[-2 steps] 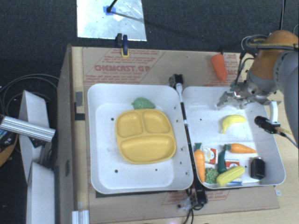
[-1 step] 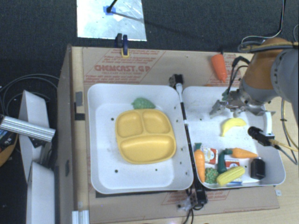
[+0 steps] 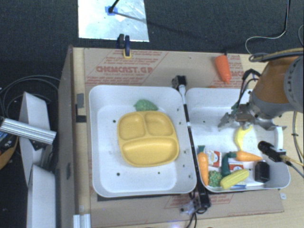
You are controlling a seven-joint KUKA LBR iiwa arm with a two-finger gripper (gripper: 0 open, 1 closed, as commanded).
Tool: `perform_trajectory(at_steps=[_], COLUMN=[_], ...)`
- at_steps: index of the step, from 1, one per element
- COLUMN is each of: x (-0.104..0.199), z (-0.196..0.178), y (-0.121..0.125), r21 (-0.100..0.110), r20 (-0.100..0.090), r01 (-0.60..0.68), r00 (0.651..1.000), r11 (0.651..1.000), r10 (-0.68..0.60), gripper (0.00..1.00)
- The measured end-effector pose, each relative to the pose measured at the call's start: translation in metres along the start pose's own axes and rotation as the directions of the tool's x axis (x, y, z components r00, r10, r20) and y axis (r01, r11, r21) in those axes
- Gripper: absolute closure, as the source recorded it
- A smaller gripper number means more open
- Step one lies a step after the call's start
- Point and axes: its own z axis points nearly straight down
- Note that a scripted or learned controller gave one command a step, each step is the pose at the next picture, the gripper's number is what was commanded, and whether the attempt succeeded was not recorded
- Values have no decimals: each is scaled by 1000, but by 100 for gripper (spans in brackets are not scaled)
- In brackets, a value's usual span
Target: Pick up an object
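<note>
Gripper hangs low over the right bin, reaching in from the right; whether it is open or closed I cannot tell. Nothing shows in its grasp. Just beside it, toward the bin's near-right, lies a banana, its long axis running roughly toward the near edge. Further along the near wall sit two carrots, a corn cob and small cartons. The banana looks the nearest candidate.
</note>
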Motion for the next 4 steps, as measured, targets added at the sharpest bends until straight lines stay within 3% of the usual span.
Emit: perform_trajectory(at_steps=[1,2,3,4], x=[-32,-20,-20,-20], z=[1,-2,-13,-13], y=[-25,-46,-45,-45], r21=[-7,0,-2,-2], r20=[3,0,0,0], r01=[0,-1,0,0], r00=[1000,1000,1000,1000], r11=[1000,1000,1000,1000], r10=[0,1,0,0], gripper=[0,0,100,0])
